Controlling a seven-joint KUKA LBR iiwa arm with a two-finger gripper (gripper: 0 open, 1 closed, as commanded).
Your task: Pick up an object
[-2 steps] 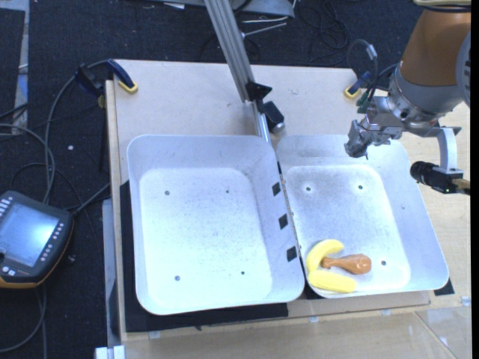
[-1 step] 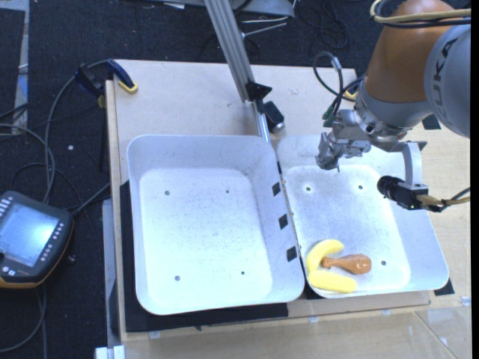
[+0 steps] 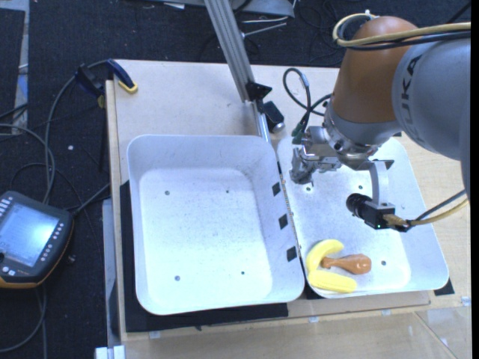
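With the gripper (image 3: 302,172), whose state I cannot tell, high in the right bin (image 3: 419,245), descend toward five o'clock, centring over the banana (image 3: 327,264) and drumstick toy (image 3: 352,263).

Two shallow white bins sat side by side on the bench: the left bin (image 3: 150,155) and the right bin (image 3: 419,253). One grey arm (image 3: 441,88) with one orange band (image 3: 370,73) reached in, carrying one gripper (image 3: 303,172). In the right bin lay two objects: one yellow banana (image 3: 323,266) and one brown drumstick-shaped toy (image 3: 352,263). One handheld pendant (image 3: 26,238) lay on the floor, and one metal rail (image 3: 232,40) slanted across the bench
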